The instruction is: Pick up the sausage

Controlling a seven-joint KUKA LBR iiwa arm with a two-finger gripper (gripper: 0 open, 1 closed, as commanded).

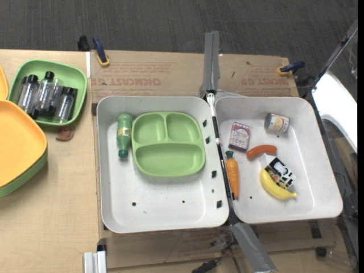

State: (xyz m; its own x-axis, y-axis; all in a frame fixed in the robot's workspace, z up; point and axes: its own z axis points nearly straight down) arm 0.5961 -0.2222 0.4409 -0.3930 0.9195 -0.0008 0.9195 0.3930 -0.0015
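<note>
The sausage [261, 151] is a small reddish-orange link lying near the middle of the right bin [318, 201]. It rests on the bin floor, just right of a small pink carton [239, 136] and above a banana [276, 187].
The right bin also holds a small can [277, 123], a black-and-white packet [281, 172] on the banana, and a carrot [232, 177] along its left wall. The left bin [159, 206] holds a green divided plate [168, 143] and a green bottle [124, 134]. A green tray of bottles [48, 92] and orange plates [20, 149] sit far left.
</note>
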